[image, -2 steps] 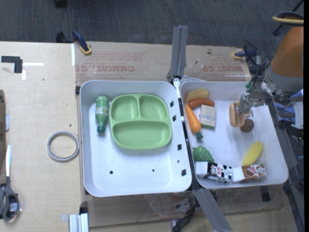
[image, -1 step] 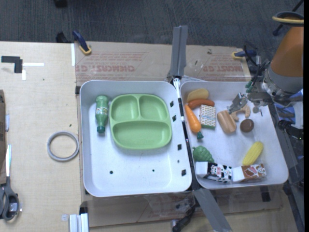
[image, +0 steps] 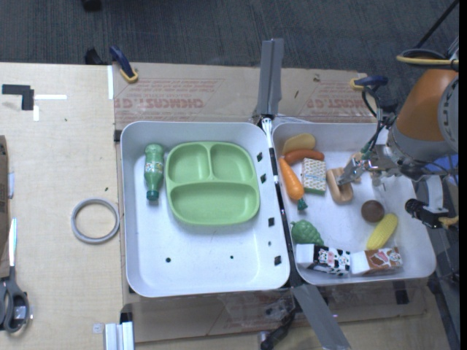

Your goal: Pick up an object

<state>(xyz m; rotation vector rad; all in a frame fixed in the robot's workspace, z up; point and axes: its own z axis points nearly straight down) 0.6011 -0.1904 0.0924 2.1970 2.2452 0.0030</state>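
Observation:
My gripper (image: 355,170) hangs over the upper middle of the right bin (image: 343,228), just above and to the right of a tan wooden block (image: 339,186). Whether it touches the block I cannot see. Around it lie an orange carrot (image: 291,180), a red sausage (image: 304,155), a yellow piece (image: 300,143), a small patterned box (image: 314,175), a brown ball (image: 373,211), a yellow corn cob (image: 382,231), green broccoli (image: 306,232), a cow-patterned carton (image: 332,259) and a brown packet (image: 383,259).
The left bin (image: 211,257) holds a green divided plate (image: 213,181) and a green bottle (image: 153,170). On the bench to the left lie a tape ring (image: 95,219) and scissors (image: 13,301). The arm's grey and orange wrist (image: 430,115) stands over the right bin's far right edge.

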